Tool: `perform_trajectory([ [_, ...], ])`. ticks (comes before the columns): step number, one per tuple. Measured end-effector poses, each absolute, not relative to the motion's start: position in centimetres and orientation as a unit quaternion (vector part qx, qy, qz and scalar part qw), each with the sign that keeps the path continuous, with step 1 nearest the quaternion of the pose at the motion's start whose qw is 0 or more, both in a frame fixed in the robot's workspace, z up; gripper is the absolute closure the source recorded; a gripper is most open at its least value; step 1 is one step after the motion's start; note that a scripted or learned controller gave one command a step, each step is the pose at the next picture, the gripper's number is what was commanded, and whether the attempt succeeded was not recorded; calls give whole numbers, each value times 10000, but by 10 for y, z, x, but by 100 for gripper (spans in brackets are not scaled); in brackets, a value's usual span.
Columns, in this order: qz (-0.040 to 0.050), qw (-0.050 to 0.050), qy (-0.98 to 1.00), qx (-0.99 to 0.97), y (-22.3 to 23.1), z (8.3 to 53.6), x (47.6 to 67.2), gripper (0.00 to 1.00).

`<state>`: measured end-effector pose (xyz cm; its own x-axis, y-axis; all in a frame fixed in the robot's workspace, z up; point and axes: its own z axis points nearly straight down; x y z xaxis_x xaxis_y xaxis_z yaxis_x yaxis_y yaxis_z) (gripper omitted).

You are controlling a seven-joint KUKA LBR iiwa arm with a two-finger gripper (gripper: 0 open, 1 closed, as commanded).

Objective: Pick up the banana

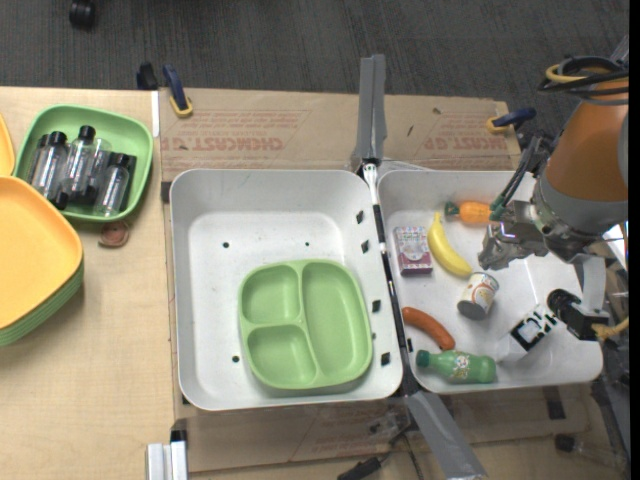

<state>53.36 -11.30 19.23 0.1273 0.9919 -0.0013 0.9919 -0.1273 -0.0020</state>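
Observation:
The yellow banana (447, 245) lies in the right bin (570, 368), in its upper middle part, curved and pointing up toward the back. My gripper (497, 249) hangs just to the right of the banana, a small gap away from its lower end. Nothing is visibly held by it. The grey arm with its orange band (590, 153) comes in from the right above it.
Around the banana lie a pink box (412, 250), an orange carrot (470, 210), a small can (480, 294), a red sausage (428, 326), a green bottle (457, 366) and a black-and-white object (535, 326). The left bin (200, 268) holds a green divided plate (305, 323).

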Motion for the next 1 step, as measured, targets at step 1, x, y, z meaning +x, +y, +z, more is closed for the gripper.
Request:
perform_trajectory([
  [1, 12, 3, -6607, -7507, -113, 192, 534, 0],
])
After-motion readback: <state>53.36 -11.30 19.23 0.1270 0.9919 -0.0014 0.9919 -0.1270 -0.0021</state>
